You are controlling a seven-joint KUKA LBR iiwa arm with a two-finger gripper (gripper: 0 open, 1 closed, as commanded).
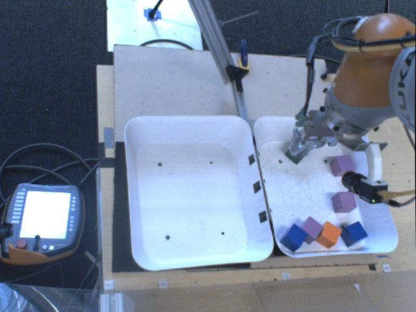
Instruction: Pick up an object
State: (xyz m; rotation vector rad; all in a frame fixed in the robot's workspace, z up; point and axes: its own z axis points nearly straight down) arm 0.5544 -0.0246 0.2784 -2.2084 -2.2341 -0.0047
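Crowding near corner (383,242): six blocks (329,234)

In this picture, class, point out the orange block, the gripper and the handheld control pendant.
orange block (329,233): camera view, its top face, in the right bin's near row.
gripper (296,151): camera view, its lower tip over the right bin.
control pendant (43,222): camera view, its bright screen, left of the bench.

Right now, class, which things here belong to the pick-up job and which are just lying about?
Job: claw; right bin; purple blocks; blue blocks; orange block.

Lying about: left bin; pendant; clamp.
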